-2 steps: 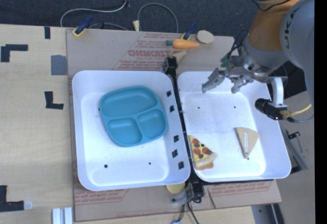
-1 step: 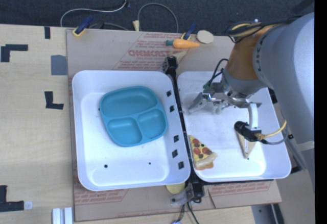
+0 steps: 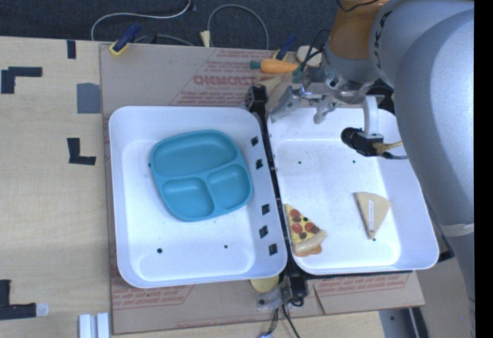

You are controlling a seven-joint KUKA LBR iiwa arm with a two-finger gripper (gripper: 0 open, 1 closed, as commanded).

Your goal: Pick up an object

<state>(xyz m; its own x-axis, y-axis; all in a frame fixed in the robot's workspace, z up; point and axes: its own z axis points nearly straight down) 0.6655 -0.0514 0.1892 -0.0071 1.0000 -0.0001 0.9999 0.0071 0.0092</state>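
Observation:
My gripper (image 3: 302, 105) hangs over the far edge of the right bin (image 3: 416, 252), near the divider between the bins. A toy pizza slice (image 3: 302, 230) lies at the near left of that bin. A pale wedge-shaped slice (image 3: 373, 212) lies to its right, near the bin's right wall. A blue divided plate (image 3: 202, 173) rests in the left bin (image 3: 127, 252). Both slices lie well in front of the gripper and apart from it. I see nothing between its fingers.
An orange object (image 3: 276, 65) sits on the cardboard just behind the bins, close to the gripper. Cables and an orange-and-blue clamp (image 3: 123, 42) lie along the bench's far edge. The large grey arm covers the right side.

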